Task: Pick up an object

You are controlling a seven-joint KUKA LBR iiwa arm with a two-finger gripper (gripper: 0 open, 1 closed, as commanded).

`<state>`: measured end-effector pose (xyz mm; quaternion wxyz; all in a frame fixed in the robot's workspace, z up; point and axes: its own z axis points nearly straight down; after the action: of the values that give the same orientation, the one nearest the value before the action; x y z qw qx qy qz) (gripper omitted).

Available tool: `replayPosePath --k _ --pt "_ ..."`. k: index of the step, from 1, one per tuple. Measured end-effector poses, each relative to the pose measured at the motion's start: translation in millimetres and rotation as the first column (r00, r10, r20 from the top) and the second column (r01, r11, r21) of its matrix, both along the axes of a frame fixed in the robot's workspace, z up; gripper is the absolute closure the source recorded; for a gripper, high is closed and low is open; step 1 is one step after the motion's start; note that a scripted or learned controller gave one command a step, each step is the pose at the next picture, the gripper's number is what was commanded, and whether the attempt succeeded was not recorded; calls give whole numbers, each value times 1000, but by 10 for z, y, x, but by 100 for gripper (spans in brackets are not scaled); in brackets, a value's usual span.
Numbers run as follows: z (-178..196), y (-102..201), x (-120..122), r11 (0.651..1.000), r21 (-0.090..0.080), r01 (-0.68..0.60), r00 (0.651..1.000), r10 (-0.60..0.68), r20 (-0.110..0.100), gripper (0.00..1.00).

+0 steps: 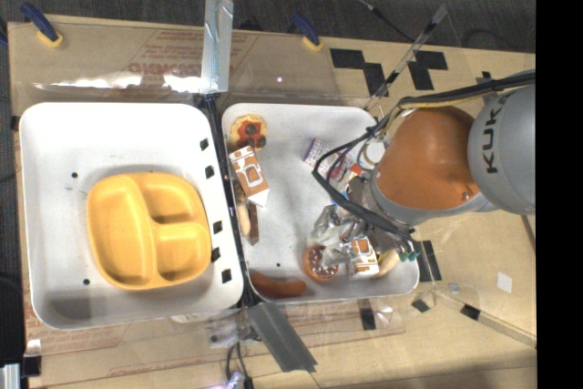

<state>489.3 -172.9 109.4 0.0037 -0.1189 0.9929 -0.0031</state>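
My gripper (341,234) hangs low in the right bin (290,121), near its front right corner, under the orange band of the arm (426,161). Its metal tip sits just over a brown donut (319,263) and a small orange-and-white carton (365,258). A pale roll (390,262) peeks out beside the carton. Whether anything is gripped is hidden by the wrist. Farther left in the same bin lie a taller orange-and-white carton (249,175), a round pizza-like toy (248,131), a brown sausage (279,286) and a small purple item (316,148).
The left bin (55,132) holds a yellow divided tray (148,229). A thin brown stick (245,221) lies along the right bin's left wall. Black cables (339,161) loop from the wrist over the bin's middle. Tape and clamps line the bench's back edge.
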Motion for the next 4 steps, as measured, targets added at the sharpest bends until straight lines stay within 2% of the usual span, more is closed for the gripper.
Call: replayPosePath --k 1,2,3,4 --pt "1437 -10 855 1000 0 -20 1000 20 5 100" --pt "1560 523 1285 1000 5 -31 1000 31 -3 100" --pt "1700 1117 1424 996 6 86 996 -86 -5 100" --pt "1732 1515 1681 957 5 290 957 -290 -4 100"
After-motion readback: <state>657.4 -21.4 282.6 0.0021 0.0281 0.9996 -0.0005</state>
